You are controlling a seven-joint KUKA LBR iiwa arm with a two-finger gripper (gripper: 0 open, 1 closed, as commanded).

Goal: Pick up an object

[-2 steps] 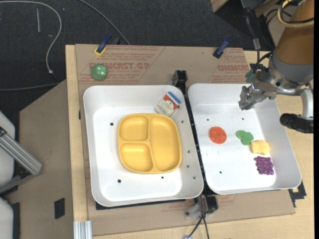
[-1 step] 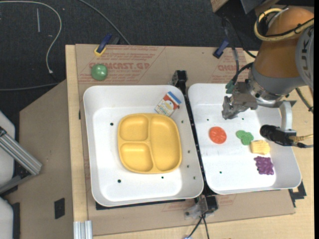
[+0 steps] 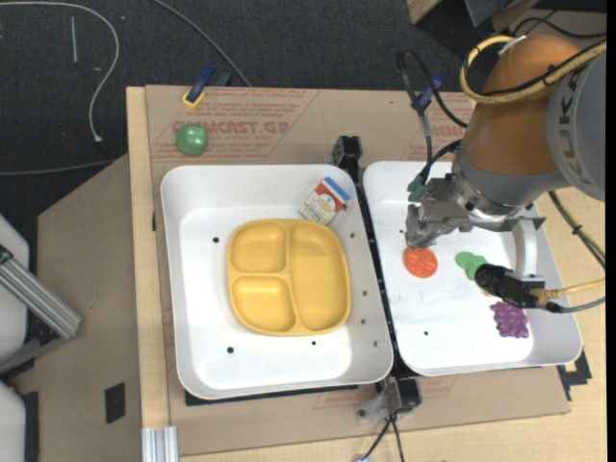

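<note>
A red-orange toy tomato (image 3: 421, 262) lies in the right bin (image 3: 452, 349), right of frame centre. The gripper (image 3: 420, 238) hangs directly over it; I cannot tell its state. Purple grapes (image 3: 511, 320) lie lower right; a yellow divided plate (image 3: 289, 276) fills the left bin (image 3: 192, 258).

From my station the feed looks evenly and brightly lit from overhead. The two white bins (image 3: 385, 248) nearly wash out, with soft glare on their rims. Shadows are faint and short, darkest under the arm (image 3: 525, 104). Focus is fair across the centre; fine detail is grainy, and the dark floor (image 3: 77, 65) loses texture.
</note>
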